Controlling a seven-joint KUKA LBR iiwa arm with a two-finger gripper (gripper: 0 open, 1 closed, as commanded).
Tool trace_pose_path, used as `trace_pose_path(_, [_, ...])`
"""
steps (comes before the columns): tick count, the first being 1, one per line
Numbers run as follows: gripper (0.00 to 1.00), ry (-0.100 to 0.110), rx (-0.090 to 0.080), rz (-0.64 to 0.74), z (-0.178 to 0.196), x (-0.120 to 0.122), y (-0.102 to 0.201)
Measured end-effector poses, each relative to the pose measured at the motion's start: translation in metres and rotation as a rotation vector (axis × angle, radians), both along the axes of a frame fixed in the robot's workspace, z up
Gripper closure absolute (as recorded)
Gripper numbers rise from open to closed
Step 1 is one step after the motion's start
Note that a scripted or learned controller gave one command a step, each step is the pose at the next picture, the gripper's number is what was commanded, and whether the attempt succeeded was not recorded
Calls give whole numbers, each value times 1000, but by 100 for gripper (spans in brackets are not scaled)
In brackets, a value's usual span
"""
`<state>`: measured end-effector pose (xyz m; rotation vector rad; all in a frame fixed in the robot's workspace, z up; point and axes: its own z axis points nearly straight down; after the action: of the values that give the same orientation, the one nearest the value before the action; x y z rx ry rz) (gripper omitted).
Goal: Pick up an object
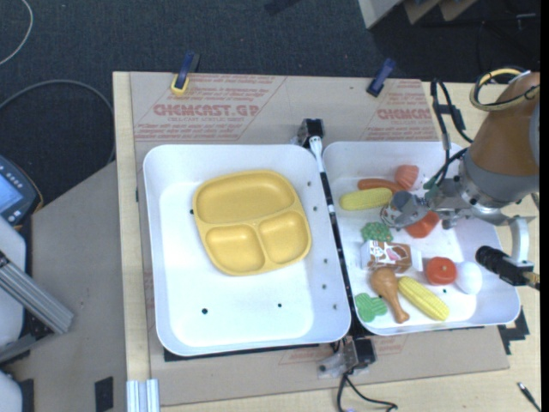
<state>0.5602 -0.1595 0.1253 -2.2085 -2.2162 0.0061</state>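
The right bin holds several toy foods. Among them are a yellow piece, an orange sausage, a red piece, a green broccoli and a red tomato. A chicken drumstick and a corn cob lie near the bin's front. My gripper reaches in from the right and hangs low over the middle of this bin. It sits just right of the yellow piece and right beside the red piece. The arm's grey wrist hides part of the red piece.
The left bin holds a yellow divided plate. A small printed packet, a white egg and a green piece also lie in the right bin. A black bar with clamps runs between the bins.
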Motion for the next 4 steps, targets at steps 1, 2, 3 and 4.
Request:
trace_pose_path(1, [100, -15, -7, -3, 17, 4, -4])
trace_pose_path(2, [100, -20, 0, 12, 63, 44, 137])
trace_pose_path(3, [100, -11, -1, 6, 64, 31, 231])
trace_pose_path(4, [100, -18, -2, 3, 133, -1, 283])
